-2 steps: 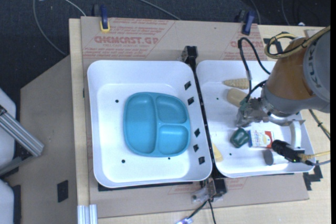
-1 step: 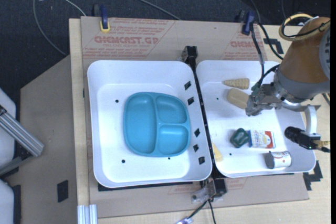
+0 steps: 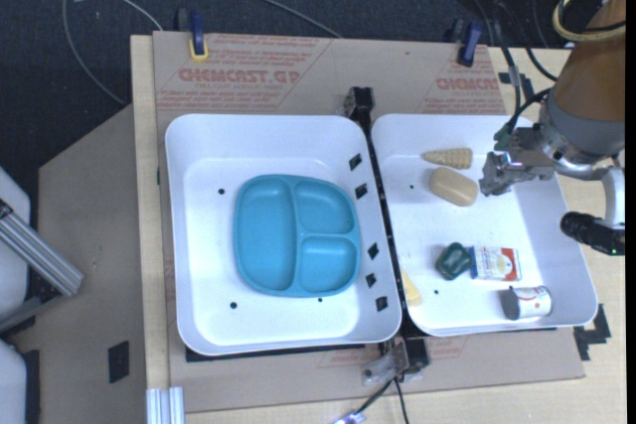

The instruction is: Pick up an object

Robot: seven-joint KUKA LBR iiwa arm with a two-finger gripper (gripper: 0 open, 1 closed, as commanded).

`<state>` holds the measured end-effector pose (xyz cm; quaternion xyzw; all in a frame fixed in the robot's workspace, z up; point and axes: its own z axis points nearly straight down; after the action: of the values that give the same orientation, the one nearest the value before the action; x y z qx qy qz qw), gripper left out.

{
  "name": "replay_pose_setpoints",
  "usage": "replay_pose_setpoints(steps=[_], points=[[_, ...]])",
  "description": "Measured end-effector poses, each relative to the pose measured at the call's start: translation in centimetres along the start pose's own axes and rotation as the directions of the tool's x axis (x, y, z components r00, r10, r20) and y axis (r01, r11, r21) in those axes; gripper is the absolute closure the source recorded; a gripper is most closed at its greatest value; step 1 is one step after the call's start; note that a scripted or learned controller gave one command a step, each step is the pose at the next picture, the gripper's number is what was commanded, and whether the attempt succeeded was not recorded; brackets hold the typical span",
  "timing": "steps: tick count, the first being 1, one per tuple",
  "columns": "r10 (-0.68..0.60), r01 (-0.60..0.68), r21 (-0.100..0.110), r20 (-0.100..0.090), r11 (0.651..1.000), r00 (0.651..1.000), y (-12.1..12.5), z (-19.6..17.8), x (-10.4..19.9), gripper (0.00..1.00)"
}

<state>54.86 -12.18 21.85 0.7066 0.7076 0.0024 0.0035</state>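
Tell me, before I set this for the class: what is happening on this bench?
A grey robot arm with an orange band reaches in from the right over the right bin. Its gripper sits low beside a tan oval piece, just under a ridged cone. Nothing is visibly held. Nearer the front lie a green object, a small red and white packet and a small canister. The left bin holds a blue divided plate.

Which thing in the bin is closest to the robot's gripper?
The tan oval lump, just left of the gripper. The ridged cone lies a bit farther up; the green thing, box and small can sit lower.
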Motion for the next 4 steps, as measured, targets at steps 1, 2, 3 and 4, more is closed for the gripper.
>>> replay_pose_setpoints(steps=[1,2,3,4], points=[[0.0,0.0,0.002,0.0,1.0,1.0,0.2,-4.2,0.0,1.0],[-0.005,0.005,0.011,-0.005,1.0,1.0,0.6,-2.8,6.0,1.0],[-0.004,0.004,0.011,-0.004,1.0,1.0,0.8,-2.5,10.4,1.0],[-0.004,0.004,0.011,-0.005,1.0,1.0,0.3,-2.6,15.2,1.0]])
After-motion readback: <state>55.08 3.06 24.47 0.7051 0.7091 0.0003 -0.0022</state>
